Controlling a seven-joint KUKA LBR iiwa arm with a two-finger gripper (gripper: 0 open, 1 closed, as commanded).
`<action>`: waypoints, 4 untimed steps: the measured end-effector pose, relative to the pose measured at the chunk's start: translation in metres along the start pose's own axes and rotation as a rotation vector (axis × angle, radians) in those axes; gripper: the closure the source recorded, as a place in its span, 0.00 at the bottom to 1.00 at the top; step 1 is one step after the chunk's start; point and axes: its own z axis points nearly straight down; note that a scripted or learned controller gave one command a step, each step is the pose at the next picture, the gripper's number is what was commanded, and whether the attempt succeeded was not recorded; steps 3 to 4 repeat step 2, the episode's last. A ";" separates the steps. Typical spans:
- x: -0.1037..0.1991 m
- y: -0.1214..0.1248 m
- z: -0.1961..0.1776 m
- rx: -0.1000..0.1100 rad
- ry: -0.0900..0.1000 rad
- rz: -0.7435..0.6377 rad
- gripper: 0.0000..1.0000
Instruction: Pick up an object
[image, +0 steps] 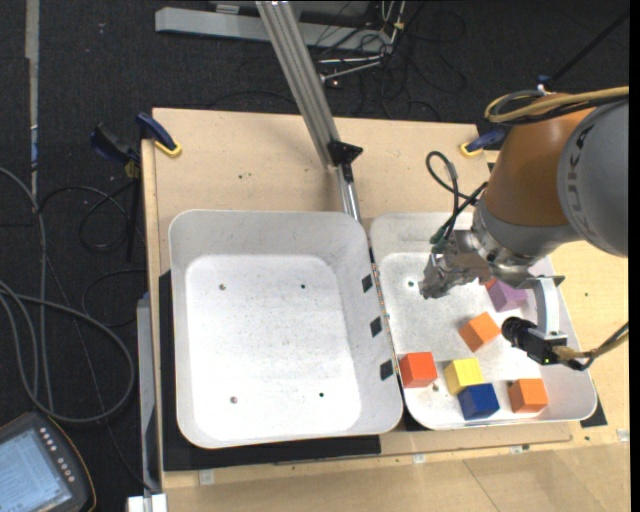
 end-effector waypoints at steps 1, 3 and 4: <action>0.050 0.005 0.004 0.002 -0.001 0.001 1.00; 0.104 0.008 0.005 0.001 0.001 -0.001 1.00; 0.104 0.008 0.005 0.001 0.001 -0.001 1.00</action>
